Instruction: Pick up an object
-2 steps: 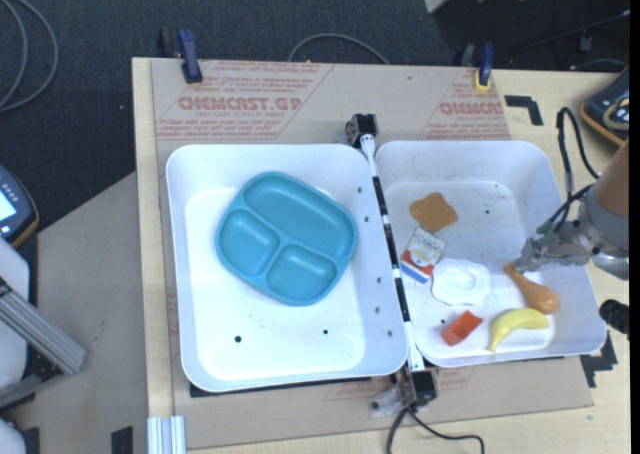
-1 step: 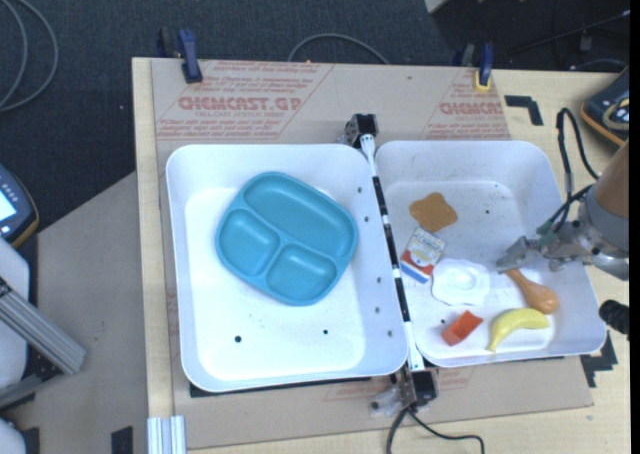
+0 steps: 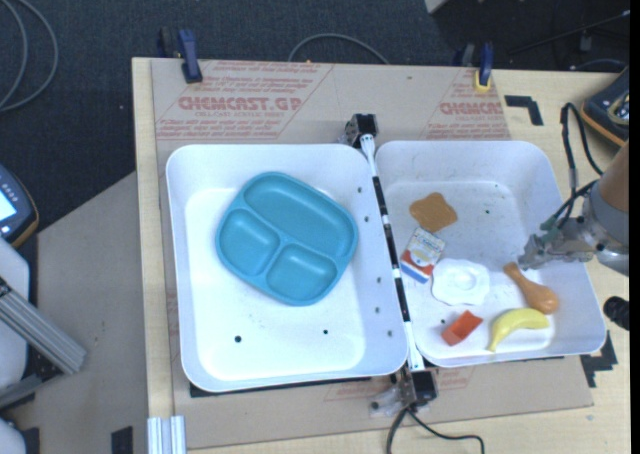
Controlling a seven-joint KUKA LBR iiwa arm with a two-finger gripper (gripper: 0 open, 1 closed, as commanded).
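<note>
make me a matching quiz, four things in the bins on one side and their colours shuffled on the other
Things:
1. divided plate
2. banana
3. fried egg
4. toast slice

Colours:
A. yellow
B. brown
C. blue
D. white

Pairs: 1-C, 2-A, 3-D, 4-B

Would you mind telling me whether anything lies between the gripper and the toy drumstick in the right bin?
Nothing visible does. The gripper sits at the right bin's right side, just above and left of the drumstick, with bare bin floor between them. The banana lies beyond it.
</note>
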